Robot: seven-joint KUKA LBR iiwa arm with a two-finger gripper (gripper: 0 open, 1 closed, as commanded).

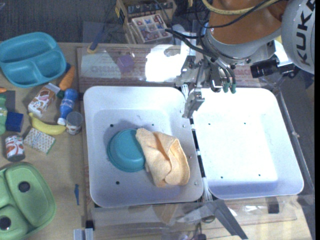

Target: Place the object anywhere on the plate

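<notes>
two white bins (100, 109): one teal plate (124, 151), one yellow cloth (165, 156).

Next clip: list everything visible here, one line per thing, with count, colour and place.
bins: two, white, side by side on the bench.
plate: one, teal, left bin.
cloth: one, pale orange, left bin, overlapping the plate's right edge.
divided tray: one, blue, far left.
banana: one, yellow, left of the bins.
bottle: one, blue and white, beside the banana.
moulded tray: one, green, lower left.
arm: one, grey with orange band, upper right.
tool: one, above the divide between bins.
</notes>
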